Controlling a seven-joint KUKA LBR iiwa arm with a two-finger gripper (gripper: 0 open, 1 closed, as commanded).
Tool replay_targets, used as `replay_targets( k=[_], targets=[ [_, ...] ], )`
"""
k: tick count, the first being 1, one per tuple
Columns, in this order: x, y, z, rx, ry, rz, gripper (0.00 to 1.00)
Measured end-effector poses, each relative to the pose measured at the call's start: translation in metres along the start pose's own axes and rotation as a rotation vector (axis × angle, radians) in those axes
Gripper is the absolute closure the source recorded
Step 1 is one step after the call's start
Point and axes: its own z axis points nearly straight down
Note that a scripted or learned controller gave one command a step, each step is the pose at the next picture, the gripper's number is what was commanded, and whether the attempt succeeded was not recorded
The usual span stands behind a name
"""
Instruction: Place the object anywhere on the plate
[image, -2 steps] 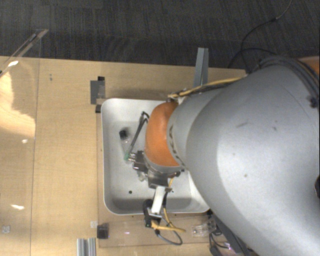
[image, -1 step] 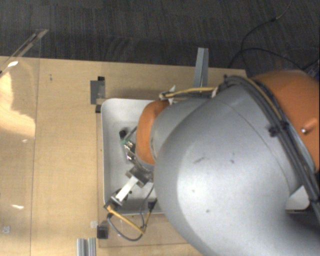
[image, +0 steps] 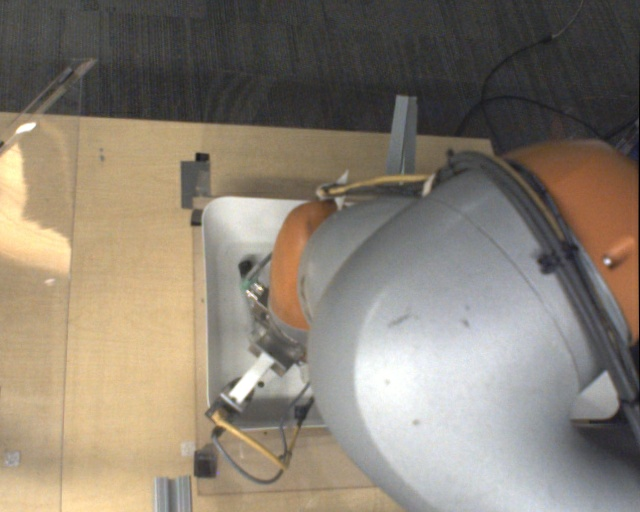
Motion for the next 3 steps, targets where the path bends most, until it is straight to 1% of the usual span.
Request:
replay_targets(
  k=[1, 2, 3],
  targets=[
    [0.0, 0.001, -0.011, 0.002, -0.003, -0.004, 1.0],
    [0.001, 0.001, -0.021, 0.003, -0.001, -0.01, 1.0],
    [-0.019, 0.013, -0.001, 0.009, -0.001, -0.625, 1.0]
  ],
)
